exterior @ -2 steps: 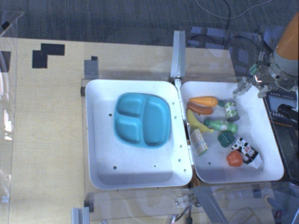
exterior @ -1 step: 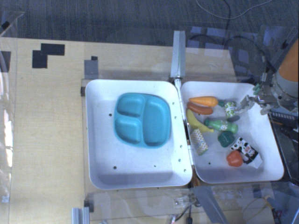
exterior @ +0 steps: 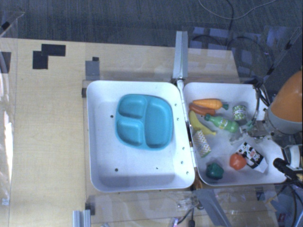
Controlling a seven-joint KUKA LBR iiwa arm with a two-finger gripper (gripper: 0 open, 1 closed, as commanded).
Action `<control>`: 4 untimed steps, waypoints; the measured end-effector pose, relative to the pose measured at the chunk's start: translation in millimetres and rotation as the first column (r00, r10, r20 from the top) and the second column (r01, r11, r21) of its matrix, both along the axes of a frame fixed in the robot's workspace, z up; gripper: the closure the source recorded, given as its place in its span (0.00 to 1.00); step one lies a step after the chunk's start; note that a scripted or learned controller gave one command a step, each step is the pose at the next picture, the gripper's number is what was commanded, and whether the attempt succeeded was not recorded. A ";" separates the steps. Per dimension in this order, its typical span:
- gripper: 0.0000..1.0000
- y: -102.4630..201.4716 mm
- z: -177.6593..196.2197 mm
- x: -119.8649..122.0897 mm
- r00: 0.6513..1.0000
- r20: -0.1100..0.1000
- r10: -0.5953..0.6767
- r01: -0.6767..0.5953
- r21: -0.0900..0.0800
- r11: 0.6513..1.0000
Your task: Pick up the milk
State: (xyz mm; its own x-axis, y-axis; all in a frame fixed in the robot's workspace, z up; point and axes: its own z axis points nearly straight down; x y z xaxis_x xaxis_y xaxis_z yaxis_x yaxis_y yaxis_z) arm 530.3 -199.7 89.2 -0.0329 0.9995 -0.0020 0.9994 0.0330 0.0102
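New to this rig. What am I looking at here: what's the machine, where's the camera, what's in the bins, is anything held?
One fixed camera looks down at a slant on a bench with two white bins. The grey and orange mass at the right edge is the robot arm, reaching in over the right bin. The left bin holds a blue divided plate. The right bin holds a carrot, banana, green bottle, small can, patterned tube, dark green item, red item and the milk carton. Nothing is visibly held; the milk lies in the bin.
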 end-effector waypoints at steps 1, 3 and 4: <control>0.00 -4.6 0.7 -38.1 0.999 0.005 0.053 -0.053 -0.002 0.999; 0.00 -3.7 13.1 -34.6 0.998 0.012 0.056 -0.056 -0.002 0.998; 1.00 -3.4 25.5 -31.0 0.998 0.021 0.057 -0.057 -0.005 0.998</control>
